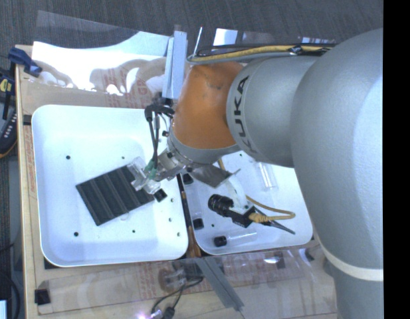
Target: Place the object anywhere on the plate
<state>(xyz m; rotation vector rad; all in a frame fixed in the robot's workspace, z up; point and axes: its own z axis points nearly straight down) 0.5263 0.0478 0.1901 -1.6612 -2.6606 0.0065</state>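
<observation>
A dark ribbed rectangular plate (111, 196) lies tilted in the left white bin (65, 138). My gripper (148, 178) hangs at the plate's right end, just over its edge, reaching in under the orange wrist band. A small greenish glint shows at the gripper's tip, too small to tell what it is. A small clear tube-like object (265, 175) lies in the right bin (291, 234), beside the arm. The arm hides most of that bin.
The big grey arm covers the right half of the view and much of the right bin. Small dark dots mark the floors of both bins. A pale board and packaging stand behind the bins at the top.
</observation>
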